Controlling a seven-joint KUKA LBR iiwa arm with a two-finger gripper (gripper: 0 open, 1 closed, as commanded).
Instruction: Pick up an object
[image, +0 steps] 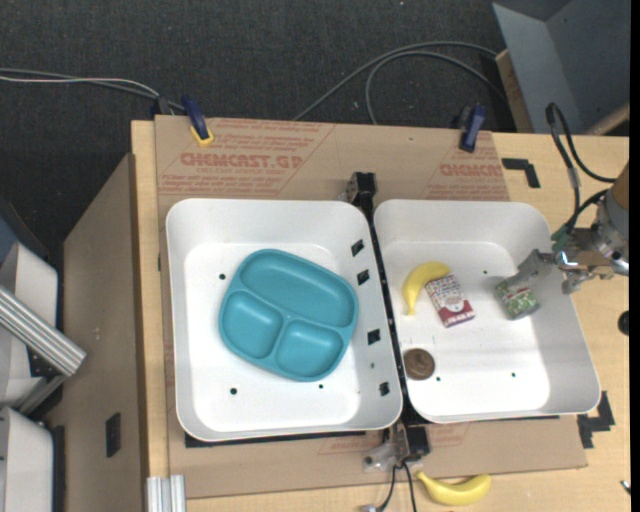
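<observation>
A teal divided plate (288, 314) is seated in the left bin (195, 300), with bare white floor left along its rim. In the right bin (560, 385) a yellow banana (420, 282) is laid near the dividing wall, a red-and-white packet (450, 300) is placed just beside it, and a brown disc (418, 363) is set below both. A greenish mottled object (518, 299) is gripped between the fingers of the gripper (524, 285) near the right wall; open floor is left below it
</observation>
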